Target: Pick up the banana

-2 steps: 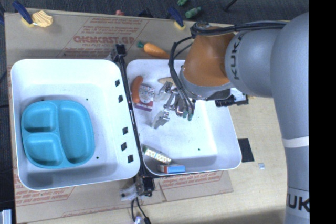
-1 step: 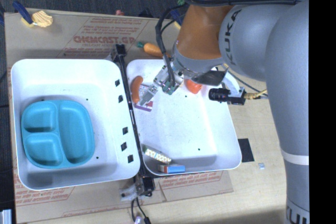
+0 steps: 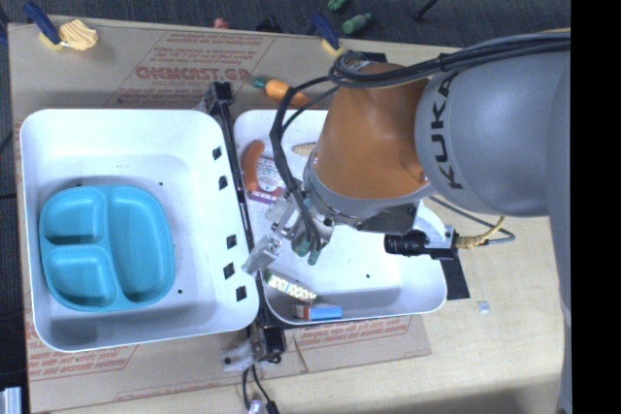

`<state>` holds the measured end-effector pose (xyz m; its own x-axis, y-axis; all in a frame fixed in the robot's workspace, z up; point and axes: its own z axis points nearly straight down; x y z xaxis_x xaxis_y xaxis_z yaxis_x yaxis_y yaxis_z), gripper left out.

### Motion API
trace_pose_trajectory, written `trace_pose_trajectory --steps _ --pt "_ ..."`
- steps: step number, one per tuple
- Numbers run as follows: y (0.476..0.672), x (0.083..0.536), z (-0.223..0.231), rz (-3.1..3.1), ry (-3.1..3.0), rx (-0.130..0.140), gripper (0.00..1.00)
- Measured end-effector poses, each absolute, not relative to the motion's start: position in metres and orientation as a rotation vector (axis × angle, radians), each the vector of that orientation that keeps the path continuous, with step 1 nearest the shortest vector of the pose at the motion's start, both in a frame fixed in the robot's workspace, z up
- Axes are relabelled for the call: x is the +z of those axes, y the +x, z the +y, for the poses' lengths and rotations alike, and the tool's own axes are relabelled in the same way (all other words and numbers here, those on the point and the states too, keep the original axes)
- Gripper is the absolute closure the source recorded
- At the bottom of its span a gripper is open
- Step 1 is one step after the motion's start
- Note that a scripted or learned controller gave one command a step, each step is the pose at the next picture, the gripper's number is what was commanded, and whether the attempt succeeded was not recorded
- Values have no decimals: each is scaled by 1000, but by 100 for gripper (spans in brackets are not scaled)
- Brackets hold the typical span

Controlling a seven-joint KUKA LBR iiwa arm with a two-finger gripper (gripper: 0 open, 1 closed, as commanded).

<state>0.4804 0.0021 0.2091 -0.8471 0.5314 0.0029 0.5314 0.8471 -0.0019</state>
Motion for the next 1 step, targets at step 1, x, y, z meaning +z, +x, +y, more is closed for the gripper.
trace_pose_trajectory --steps 1 --pt "476 207 77 -2965 -1035 2 0"
